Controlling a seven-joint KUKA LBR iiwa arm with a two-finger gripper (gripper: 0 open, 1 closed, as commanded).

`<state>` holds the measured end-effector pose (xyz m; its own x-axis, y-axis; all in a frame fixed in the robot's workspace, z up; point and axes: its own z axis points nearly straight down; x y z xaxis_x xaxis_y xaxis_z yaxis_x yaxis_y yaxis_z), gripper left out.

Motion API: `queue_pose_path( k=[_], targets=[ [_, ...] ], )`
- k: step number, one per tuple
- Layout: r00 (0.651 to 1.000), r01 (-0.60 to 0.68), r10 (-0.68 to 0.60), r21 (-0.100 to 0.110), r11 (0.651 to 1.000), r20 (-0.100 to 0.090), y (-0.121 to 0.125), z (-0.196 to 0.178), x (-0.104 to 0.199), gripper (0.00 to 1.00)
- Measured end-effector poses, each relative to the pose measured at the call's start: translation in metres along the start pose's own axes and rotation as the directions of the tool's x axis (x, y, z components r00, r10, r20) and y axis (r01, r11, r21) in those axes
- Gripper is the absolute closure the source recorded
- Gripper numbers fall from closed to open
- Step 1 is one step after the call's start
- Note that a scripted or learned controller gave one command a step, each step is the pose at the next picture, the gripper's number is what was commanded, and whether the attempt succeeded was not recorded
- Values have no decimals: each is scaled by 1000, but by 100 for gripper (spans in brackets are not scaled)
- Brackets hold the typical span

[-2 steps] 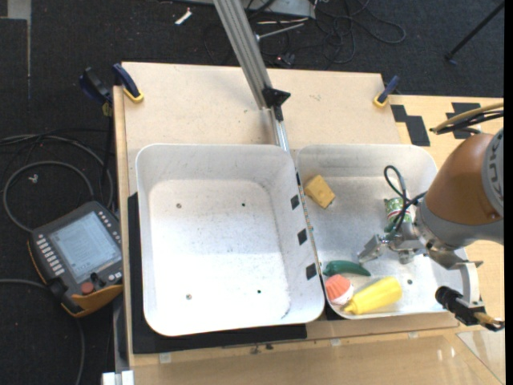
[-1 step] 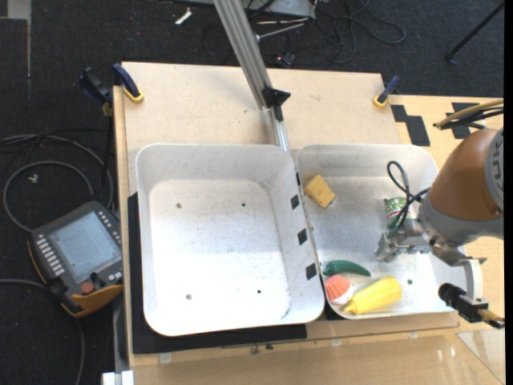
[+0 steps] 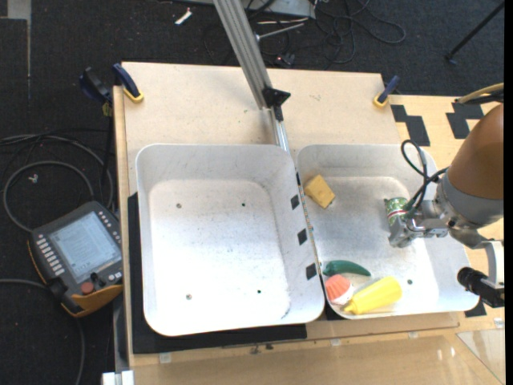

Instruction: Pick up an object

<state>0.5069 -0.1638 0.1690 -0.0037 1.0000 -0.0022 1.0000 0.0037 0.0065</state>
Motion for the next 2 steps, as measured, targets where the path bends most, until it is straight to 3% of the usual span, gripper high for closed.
queue_pose_path(
  k=[1, 2],
  targets=[
    [1000, 0, 0, -1, 1000, 1, 1, -63, -5, 100],
    [1000, 0, 0, 4, 1000, -1, 2, -76, -5, 100]
  ],
)
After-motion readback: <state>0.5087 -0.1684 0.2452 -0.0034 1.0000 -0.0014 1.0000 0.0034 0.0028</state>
